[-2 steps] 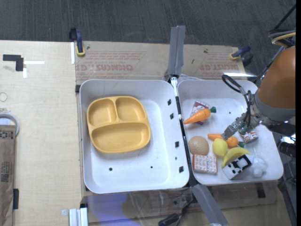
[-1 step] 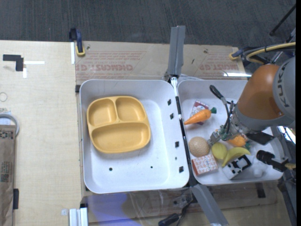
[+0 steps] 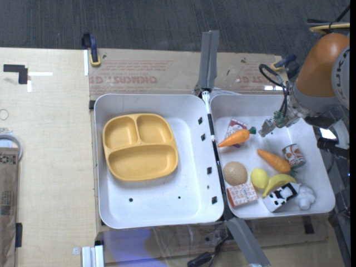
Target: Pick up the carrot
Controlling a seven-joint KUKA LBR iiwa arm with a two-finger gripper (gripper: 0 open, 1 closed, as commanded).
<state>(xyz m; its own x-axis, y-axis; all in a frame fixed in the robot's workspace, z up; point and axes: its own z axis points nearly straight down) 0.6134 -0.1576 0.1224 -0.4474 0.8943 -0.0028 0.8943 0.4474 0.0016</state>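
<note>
The carrot [image 3: 232,138] is orange with a green stub at its right end. It lies tilted in the upper left of the right bin [image 3: 325,166], partly on a red and white packet [image 3: 238,125]. My gripper [image 3: 270,125] hangs over the bin's upper middle, just right of the carrot's green end and apart from it. Nothing shows in its grasp. A second orange tapered piece [image 3: 273,160] lies below the gripper.
The right bin also holds a small can [image 3: 293,156], a brown ball [image 3: 235,173], a lemon [image 3: 259,178], a banana [image 3: 278,183], a red carton [image 3: 242,194] and a black-and-white toy [image 3: 281,198]. A yellow divided plate [image 3: 140,146] sits in the left bin [image 3: 161,207].
</note>
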